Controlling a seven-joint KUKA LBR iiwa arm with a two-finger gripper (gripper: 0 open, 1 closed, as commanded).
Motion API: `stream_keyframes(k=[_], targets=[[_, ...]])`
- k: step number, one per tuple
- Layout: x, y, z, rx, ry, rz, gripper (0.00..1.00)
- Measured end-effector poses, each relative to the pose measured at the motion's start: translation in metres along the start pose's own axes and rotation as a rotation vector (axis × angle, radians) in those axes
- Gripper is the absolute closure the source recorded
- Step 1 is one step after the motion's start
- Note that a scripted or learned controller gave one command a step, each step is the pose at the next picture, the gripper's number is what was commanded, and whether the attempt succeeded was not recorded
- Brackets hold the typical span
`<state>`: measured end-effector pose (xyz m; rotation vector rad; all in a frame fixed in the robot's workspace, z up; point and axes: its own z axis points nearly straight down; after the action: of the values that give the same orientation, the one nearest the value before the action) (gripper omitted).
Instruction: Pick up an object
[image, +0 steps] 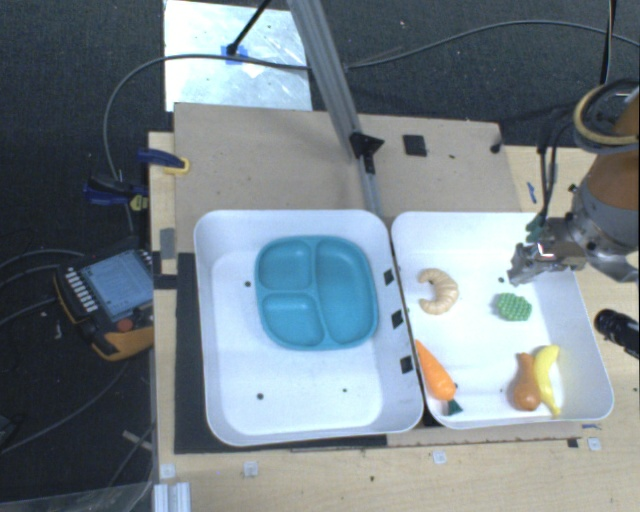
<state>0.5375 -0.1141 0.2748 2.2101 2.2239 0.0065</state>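
My fingers (527, 262) hang just above the green broccoli (514, 306) in the right bin (470, 232), whether apart or together I cannot tell, and dropping slightly off could nudge it away instead of gripping it.

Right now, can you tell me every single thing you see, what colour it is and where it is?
bins: two, white, side by side on the bench.
divided plate: one, blue, in the left bin.
croissant: one, tan, upper left of the right bin.
green toy: one, green and bumpy, middle of the right bin.
carrot: one, orange, at the right bin's left rim.
banana: one, yellow, lower right of the right bin.
brown toy: one, orange-brown, touching the banana.
handheld device: one, orange and grey, left of the bench.
arm: one, grey with orange band, at right.
pincer: one, dark grey, above the green toy.
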Motion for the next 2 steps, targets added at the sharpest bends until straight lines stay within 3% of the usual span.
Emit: stream_keyframes(k=[2], targets=[[0.095, 0.003, 0.028, 0.007, 0.003, -0.003, 1.00]])
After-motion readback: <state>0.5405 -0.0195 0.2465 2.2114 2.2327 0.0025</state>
